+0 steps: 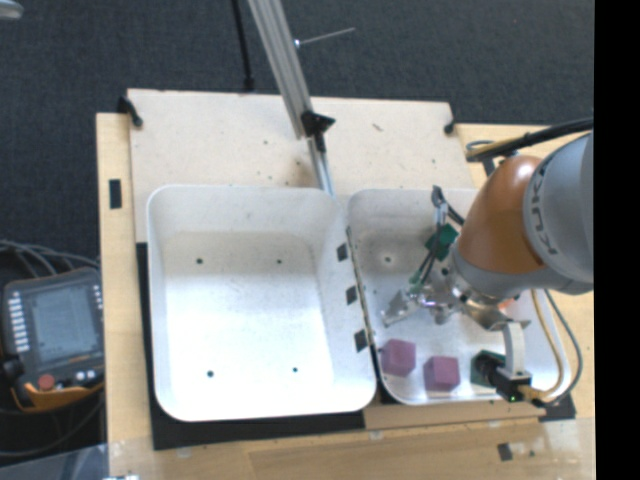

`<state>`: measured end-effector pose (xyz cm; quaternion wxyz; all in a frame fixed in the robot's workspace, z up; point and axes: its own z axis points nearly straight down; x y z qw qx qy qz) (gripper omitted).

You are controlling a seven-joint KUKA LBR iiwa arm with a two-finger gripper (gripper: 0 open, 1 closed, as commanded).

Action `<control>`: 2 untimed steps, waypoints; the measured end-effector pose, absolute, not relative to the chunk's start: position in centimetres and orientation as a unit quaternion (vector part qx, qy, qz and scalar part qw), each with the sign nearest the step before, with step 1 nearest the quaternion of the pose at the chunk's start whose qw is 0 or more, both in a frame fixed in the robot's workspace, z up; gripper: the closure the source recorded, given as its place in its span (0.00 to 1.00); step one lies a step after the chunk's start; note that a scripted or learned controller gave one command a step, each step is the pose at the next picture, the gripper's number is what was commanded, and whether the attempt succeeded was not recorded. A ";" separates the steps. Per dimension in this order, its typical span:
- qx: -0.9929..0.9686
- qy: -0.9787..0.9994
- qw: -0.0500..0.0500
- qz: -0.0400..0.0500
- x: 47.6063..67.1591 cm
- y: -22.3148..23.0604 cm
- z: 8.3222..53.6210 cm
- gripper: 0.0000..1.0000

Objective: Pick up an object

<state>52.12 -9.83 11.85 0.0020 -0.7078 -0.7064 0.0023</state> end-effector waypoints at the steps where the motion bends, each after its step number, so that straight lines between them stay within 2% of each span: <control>1: -0.708 -0.706 -0.001 0.000 52.2 -10.0 9.7 0.00; 2: -0.710 -0.704 -0.002 -0.002 52.3 -10.1 10.9 1.00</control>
